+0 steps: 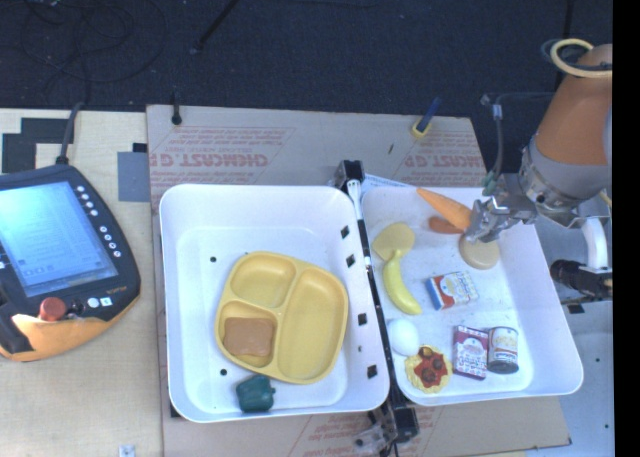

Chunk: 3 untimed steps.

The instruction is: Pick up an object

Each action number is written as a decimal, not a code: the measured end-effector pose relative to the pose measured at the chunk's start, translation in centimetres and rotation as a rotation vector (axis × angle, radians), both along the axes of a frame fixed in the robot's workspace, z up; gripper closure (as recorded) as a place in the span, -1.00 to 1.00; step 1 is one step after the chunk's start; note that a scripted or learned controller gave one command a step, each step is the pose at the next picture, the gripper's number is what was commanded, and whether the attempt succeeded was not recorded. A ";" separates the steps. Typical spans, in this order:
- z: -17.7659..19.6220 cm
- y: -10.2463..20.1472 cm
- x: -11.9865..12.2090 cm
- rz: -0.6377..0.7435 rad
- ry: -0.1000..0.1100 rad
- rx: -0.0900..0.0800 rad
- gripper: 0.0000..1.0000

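- Counter (250,135) lay under two shallow white bins side by side, a tablet-like controller (55,255) resting at its nine o'clock edge.
- Left bin (190,225) carried a yellow divided tray (300,315); a brown slab (248,337) lay in the tray's seven o'clock compartment, and a green piece (255,394) sat just outside the tray at six o'clock.
- Right bin (545,345) held the smaller goods.
- Arm (575,135), grey with an orange band, reached in from three o'clock.
- Pincer (487,228) hung at the bin's twelve o'clock end, just over a tan disc (481,253); whether it was clenched or released could not be told.
- Carrot (445,209) lay just at nine o'clock of the pincer.
- Banana (400,288) and a pale yellow fruit (394,239) lay along the bin's nine o'clock wall.
- Small carton (451,290) sat centrally.
- Red box (470,351) and a can (503,350) lay side by side toward five o'clock.
- Pizza slice (429,369) and a white egg (403,334) lay toward seven o'clock.
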<state>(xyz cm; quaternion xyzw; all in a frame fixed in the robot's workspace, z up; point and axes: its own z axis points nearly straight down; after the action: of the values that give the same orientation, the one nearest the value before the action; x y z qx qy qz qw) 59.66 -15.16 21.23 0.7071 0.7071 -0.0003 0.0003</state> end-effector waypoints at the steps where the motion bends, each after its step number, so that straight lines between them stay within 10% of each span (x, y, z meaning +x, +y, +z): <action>1: 0.0 -5.7 3.9 0.000 0.001 0.001 1.00; 2: 0.0 -5.7 3.9 0.001 0.001 0.001 -1.00; 3: -12.1 -3.3 4.9 0.001 -0.006 -0.001 -1.00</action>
<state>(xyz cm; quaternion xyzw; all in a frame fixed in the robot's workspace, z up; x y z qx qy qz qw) 64.61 -18.47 9.16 0.7066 0.7076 0.0014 0.0027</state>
